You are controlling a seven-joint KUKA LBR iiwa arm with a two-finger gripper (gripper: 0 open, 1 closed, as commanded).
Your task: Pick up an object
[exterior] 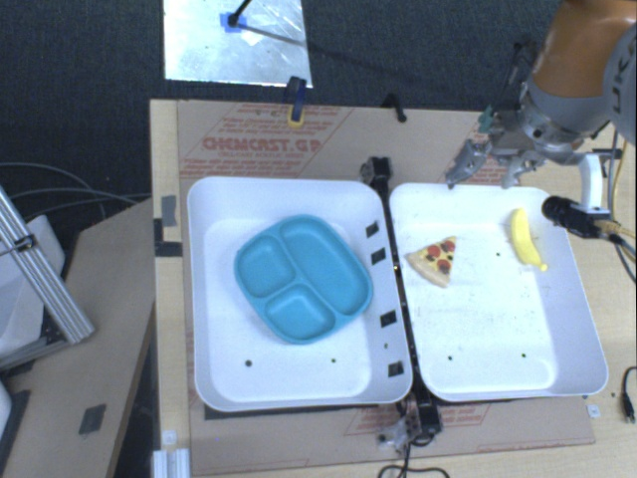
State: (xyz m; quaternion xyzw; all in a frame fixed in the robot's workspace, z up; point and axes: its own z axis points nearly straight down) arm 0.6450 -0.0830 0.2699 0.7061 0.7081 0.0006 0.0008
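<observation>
A toy pizza slice (435,260) lies in the right bin (498,366), near its left wall. A yellow banana (526,238) rests toward that bin's far right side. The left bin (224,366) holds a blue divided plate (302,277). My gripper (486,175) hangs over the far edge of the right bin, up and behind both the pizza slice and the banana. It is open and nothing sits between its fingers.
A ridge with black clips (383,267) separates the two bins. The bins rest on a cardboard sheet (269,137). A shiny foil square (234,28) lies beyond it on the dark floor. Metal framing (35,277) stands at the left.
</observation>
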